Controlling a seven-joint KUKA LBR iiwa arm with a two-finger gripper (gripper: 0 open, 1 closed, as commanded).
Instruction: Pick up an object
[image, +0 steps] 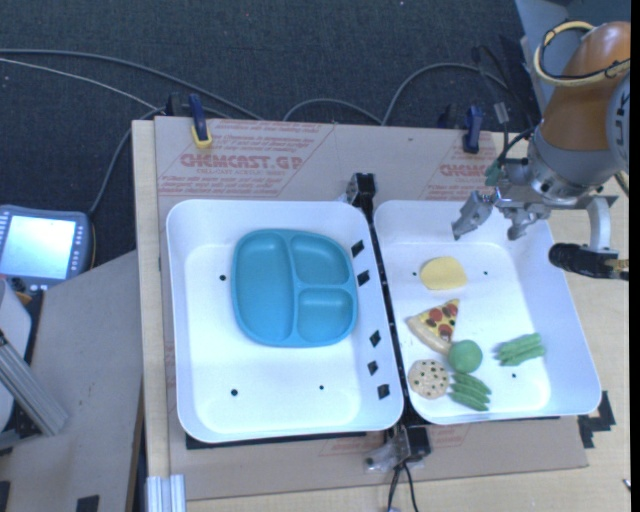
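My gripper (495, 223) hangs over the far edge of the right bin (560, 300), open, with nothing between its fingers. Below it in that bin lie a yellow lump (443, 272), a pizza slice (436, 325), a green ball (465, 355), a cookie (428, 378), a green bean pod (470, 392) and a bunch of green beans (520, 349). The yellow lump is the closest piece, a little in front and to the left of the fingers.
The left bin (200, 380) holds a blue divided plate (295, 287). A black divider with clips (372, 300) runs between the bins. Cables and clamps (472, 128) sit at the bench's far edge. A screen (40, 243) stands off to the left.
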